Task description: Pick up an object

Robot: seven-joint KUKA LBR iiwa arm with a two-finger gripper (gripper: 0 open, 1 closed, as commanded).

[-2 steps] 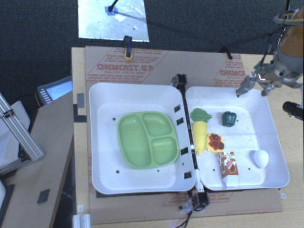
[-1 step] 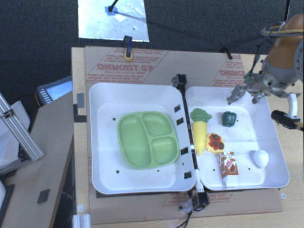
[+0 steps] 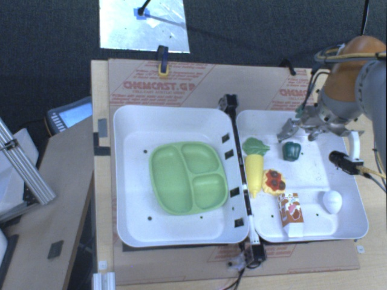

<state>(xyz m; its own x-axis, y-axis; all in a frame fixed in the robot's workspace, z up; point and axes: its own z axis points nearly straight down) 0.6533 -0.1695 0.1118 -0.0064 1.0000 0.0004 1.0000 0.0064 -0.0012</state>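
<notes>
Scattered loose across the right bin point(image 3: 357, 225), middle right of the frame, with room to reach each one: a small green pepper point(image 3: 291, 151), a yellow corn point(image 3: 254, 169), a red and yellow toy point(image 3: 274, 182), a little carton point(image 3: 291, 214), a white egg point(image 3: 332, 201). Lying flat in the left bin point(image 3: 130, 180), out of the way: a green plate point(image 3: 187, 177).

Reaching in from the upper right with the grey and orange arm point(image 3: 354, 71), bent down over the right bin. Hanging the gripper point(image 3: 300, 128) just above and behind the green pepper, near it, nothing held. Probably lining up for the pepper, being closest. Can't tell whether spread or pressed together, too small and shiny to see.
</notes>
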